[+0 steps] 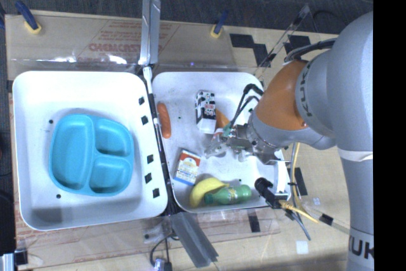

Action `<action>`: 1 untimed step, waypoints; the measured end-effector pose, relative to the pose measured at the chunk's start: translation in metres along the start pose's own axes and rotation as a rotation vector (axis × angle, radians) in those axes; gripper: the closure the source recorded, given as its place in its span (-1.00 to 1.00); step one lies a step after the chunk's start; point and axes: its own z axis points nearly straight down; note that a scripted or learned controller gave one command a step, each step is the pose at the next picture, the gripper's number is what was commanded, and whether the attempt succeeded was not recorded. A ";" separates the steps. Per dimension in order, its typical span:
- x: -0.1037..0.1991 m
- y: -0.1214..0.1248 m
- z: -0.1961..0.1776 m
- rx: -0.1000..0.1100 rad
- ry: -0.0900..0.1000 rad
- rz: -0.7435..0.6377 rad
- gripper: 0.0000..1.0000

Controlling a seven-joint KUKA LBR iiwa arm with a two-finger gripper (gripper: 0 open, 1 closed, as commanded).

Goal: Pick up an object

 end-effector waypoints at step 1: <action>0.001 0.000 -0.010 0.001 0.000 -0.004 1.00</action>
